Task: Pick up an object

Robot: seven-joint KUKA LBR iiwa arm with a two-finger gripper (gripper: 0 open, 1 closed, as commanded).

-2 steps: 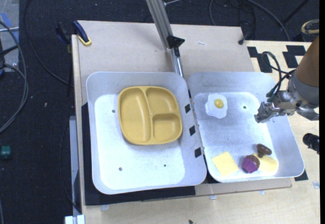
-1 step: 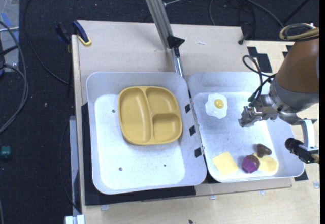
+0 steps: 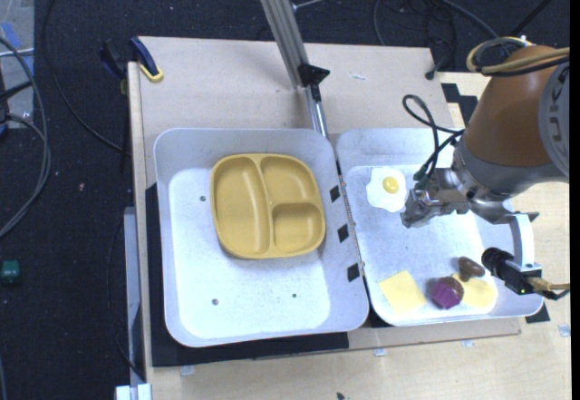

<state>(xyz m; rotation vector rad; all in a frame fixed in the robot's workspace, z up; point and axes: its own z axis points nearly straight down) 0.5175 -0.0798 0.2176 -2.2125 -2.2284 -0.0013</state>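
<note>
A toy fried egg (image 3: 386,190), white with a yellow yolk, lies in the upper left part of the right bin (image 3: 381,248). My gripper (image 3: 415,212) hangs just right of and below the egg, low over the bin floor, with nothing seen between its fingers. Along the bin's near edge lie a pale yellow square slice (image 3: 401,290), a purple piece (image 3: 445,292), a small brown piece (image 3: 469,268) and a yellow round piece (image 3: 481,295).
The left bin (image 3: 190,298) holds a yellow divided plate (image 3: 268,205). A slanted metal pole (image 3: 281,13) rises behind the bins. The arm's orange band (image 3: 517,121) and cables (image 3: 435,131) overhang the right bin's far right side.
</note>
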